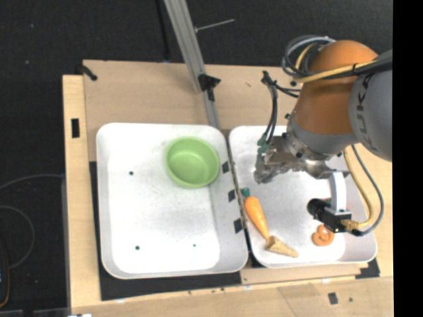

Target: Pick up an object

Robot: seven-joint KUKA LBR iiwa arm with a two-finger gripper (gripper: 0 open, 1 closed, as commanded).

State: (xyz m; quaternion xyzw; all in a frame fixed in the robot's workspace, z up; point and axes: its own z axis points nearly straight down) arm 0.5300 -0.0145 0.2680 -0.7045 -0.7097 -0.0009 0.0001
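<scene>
Approach stage, it seems: the gripper [266, 172] is hung over the right bin [291, 189], its opening can't be told. A drop toward the carrot [256, 216] is probably needed.

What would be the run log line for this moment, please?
gripper: over right bin, nothing seen held | carrot: lying in right bin | green bowl: left bin

Gripper [264, 170] low, wrist angled leftward

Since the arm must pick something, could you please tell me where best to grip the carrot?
Grip the carrot across its thick middle, coming straight down. It lies flat, slanting along the right bin's left wall, so close the fingers across its length, clear of the wall.
</scene>
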